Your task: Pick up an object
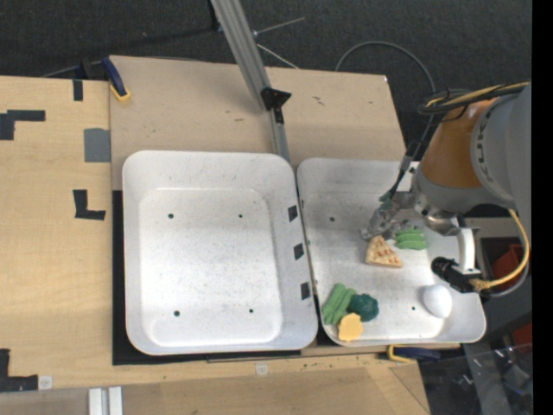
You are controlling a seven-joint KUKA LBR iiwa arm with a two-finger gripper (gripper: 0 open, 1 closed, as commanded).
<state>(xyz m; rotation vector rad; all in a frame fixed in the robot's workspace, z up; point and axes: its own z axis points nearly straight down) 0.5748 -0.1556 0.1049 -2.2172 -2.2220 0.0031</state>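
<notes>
Over right bin [346, 184]: gripper [386, 223] down among objects, just above pizza-slice toy [383, 253] and beside green piece [411, 240]; finger state cannot tell; nothing visibly held, so pick not yet done, grasp and lift remaining.

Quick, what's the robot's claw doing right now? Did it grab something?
Gripper: low in the right bin, beside the pizza slice and a green toy. Open or closed: cannot be told.

Grey arm [484, 158] reaching in from the right, orange-banded wrist bent down, pincer [386, 220] lowered
</notes>
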